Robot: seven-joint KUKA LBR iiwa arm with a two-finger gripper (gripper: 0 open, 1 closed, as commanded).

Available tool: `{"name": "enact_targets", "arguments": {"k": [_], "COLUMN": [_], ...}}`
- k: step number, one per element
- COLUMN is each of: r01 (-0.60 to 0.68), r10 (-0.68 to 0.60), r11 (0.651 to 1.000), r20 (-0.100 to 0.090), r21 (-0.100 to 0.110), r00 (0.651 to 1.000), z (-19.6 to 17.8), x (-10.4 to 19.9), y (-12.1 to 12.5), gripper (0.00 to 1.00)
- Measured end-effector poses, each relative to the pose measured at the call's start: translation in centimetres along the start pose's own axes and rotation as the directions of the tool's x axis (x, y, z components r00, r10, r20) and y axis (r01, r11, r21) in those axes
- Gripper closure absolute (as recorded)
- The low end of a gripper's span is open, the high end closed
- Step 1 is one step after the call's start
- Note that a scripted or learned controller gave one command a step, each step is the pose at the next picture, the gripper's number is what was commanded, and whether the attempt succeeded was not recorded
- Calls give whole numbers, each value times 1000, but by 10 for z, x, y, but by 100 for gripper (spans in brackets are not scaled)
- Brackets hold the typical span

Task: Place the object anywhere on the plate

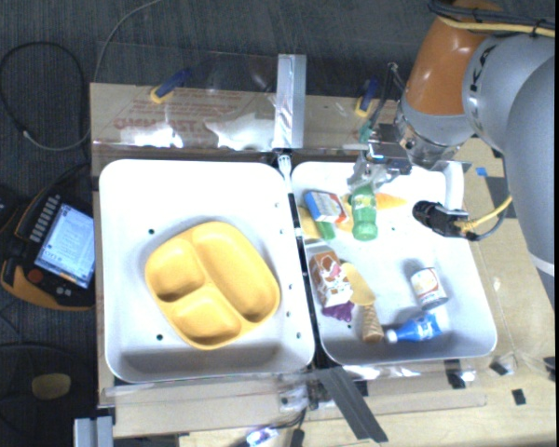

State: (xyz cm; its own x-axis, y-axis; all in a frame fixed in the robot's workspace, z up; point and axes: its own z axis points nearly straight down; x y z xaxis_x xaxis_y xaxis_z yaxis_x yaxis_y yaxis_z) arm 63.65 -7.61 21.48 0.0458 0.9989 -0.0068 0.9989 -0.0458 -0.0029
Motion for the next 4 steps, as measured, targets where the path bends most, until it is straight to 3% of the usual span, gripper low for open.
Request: {"name": "enact_targets", "arguments": {"k": [1, 2, 3, 4], "r01": [219, 444, 363, 338], "r10": [-219, -444, -363, -338], "r11": [976, 896, 932, 941], "r20": [-2, -6, -6, -5], "r21": [-2, -4, -8, -3], "r00": [976, 896, 932, 941], "z": [31, 31, 96, 31], "x": [5, 91, 184, 172], "y": [30, 6, -42, 5], "gripper": [100, 100, 100, 100]}}
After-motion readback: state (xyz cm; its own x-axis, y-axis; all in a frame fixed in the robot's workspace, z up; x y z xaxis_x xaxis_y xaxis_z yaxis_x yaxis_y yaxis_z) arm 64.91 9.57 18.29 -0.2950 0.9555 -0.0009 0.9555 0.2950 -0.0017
